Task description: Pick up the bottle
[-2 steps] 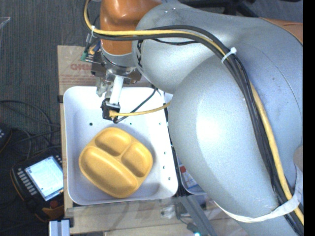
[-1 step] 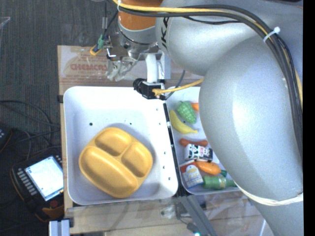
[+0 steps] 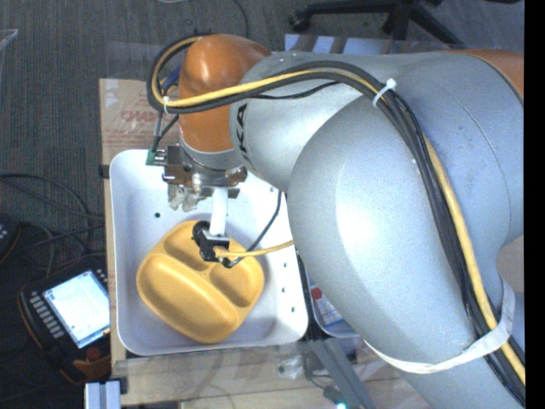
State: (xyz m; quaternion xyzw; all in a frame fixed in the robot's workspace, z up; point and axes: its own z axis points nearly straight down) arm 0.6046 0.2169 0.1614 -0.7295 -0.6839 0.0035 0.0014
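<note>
Rounded mustard-yellow plastic shapes fill the near half of the left bin (image 3: 128,228). The largest, a smooth oblong body (image 3: 187,295), lies on its side toward the front left. Another yellow lump (image 3: 245,281) sits just behind and to its right. I cannot tell whether these are one bottle or separate pieces. My gripper (image 3: 197,201) hangs under the orange wrist band (image 3: 209,92), over the back middle of the left bin, just above the far edge of the yellow shapes. Nothing shows held in it.
The grey arm (image 3: 400,211) covers most of the right side and hides nearly all of the right bin; a sliver of it with a printed item (image 3: 322,310) shows beside the left bin. A tablet-like device (image 3: 77,307) lies on the floor at left.
</note>
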